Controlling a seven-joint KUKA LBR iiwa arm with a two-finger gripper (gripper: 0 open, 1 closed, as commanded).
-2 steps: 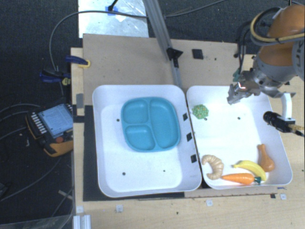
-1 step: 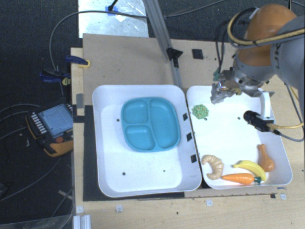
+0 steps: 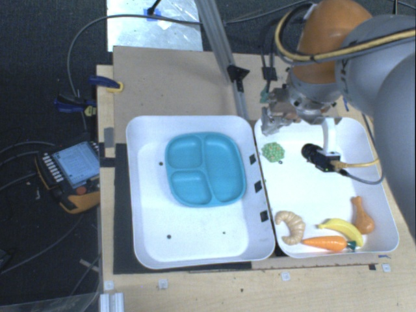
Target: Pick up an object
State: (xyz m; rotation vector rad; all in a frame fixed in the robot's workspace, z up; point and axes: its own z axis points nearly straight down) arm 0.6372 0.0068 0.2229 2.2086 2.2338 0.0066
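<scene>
Gripper (image 3: 273, 123) positioned at the far left corner of the right bin (image 3: 377, 174), just above the green object (image 3: 273, 151).

You cannot tell from this view how far the claw is open, and nothing appears to be held in it; treat the grasp as not yet made. The green object, small, round and bumpy, lies near the bin's left wall, just in front of the gripper. 4 other candidates lie along the near edge: a croissant (image 3: 290, 226), a carrot (image 3: 325, 243), a banana (image 3: 341, 228) and a drumstick (image 3: 363, 216). The left bin (image 3: 146, 194) holds a blue divided plate (image 3: 205, 168). Watch for 2 faults: the claw striking the bin wall beside the target, and the round object rolling away if contact lands off centre.
</scene>
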